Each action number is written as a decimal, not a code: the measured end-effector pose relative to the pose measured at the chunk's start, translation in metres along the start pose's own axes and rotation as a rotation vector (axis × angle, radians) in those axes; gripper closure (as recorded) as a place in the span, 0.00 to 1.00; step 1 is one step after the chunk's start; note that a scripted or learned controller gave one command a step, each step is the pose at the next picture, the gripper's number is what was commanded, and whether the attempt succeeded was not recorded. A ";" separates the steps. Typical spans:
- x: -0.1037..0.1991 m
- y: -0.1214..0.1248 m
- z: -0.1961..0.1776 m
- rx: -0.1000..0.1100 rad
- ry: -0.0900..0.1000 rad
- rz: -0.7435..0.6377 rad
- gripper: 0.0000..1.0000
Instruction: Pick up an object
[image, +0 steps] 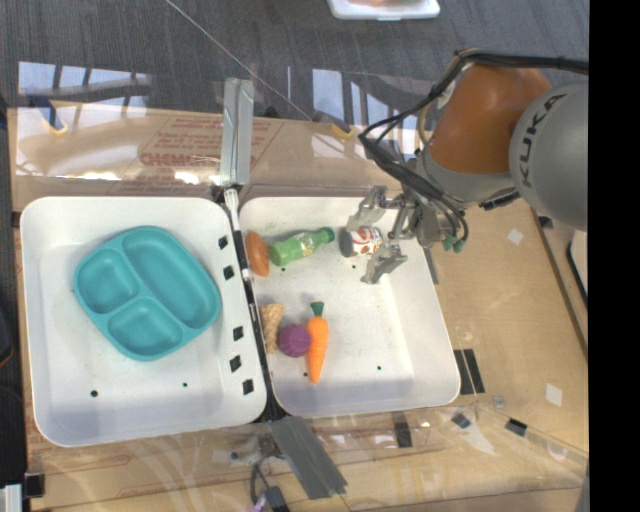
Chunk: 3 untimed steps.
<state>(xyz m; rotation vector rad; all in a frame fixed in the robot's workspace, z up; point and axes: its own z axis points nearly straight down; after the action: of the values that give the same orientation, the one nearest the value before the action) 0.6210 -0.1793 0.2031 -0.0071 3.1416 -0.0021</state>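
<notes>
My claw (370, 243) hangs over the upper part of the right bin (425, 345), its two fingers (384, 265) spread apart, one up near the bin's far wall and the other lower down over the white floor. Between them sits a small white object with red markings (366, 240); whether the fingers actually press on it I cannot tell, so I count the claw as open around it, not gripping. Behind the claw my wrist rises to the right, with the orange band (487, 120) and dark cables looping around it.

Just to the left of the claw a green bottle (298, 245) lies on its side, its narrow neck pointing toward the claw. At its other end an orange oval piece (258, 254) rests against the bin's left wall. Lower in the same bin a carrot (317, 343) lies lengthwise with its green top upward, touching a purple round thing (294, 340), and a tan piece (272, 326) sits just beside that, near the left wall.

The left bin (60, 390) holds a teal divided plate (147, 291), tilted diagonally, well apart from my claw. Both bins sit on the bench (520, 330).
</notes>
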 end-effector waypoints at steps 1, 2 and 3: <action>0.058 0.048 0.091 -0.001 -0.009 0.073 0.00; 0.103 0.073 0.111 -0.002 0.001 0.378 0.00; 0.101 0.074 0.100 -0.002 0.000 0.369 1.00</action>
<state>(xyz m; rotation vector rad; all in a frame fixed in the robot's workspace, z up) 0.5195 -0.1061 0.1027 0.5688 3.0892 0.0008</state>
